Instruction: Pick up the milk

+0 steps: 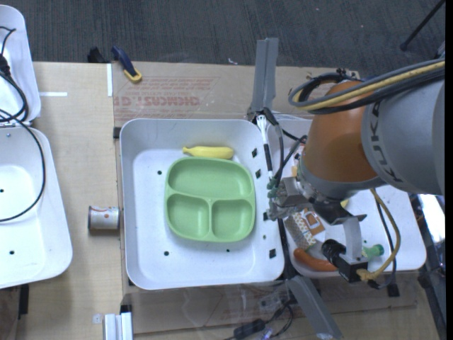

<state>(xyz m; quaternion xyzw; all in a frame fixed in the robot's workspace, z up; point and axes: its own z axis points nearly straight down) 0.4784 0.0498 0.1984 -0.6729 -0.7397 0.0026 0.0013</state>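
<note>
You have two white bins on the counter [85, 154]. In the left bin [141, 211] a green plate [210, 199] with three compartments lies near the middle, and a banana [209, 151] lies just beyond its far edge, touching or nearly touching it. The arm [375, 137] comes in from the right and hangs over the right bin [407, 250], covering most of it. Below the orange band [340, 147] the hand [311, 214] sits low over the near left part of that bin, close to the wall shared by the two bins. Whether its fingers are spread or pressed together you cannot tell, since the wrist and cables hide them. The milk [306, 227], a small carton with a brown and white printed face, shows tilted directly beneath the hand; you cannot tell whether it is gripped or merely lying under it. Just nearer the camera an orange-red item [311, 261] lies on the bin floor, and a small green item [374, 250] lies to its right, partly behind a cable. Outside the bins, a small can [104, 218] lies on its side on the counter just left of the left bin, and a blue and yellow clamp [126, 64] rests at the far edge.
</note>
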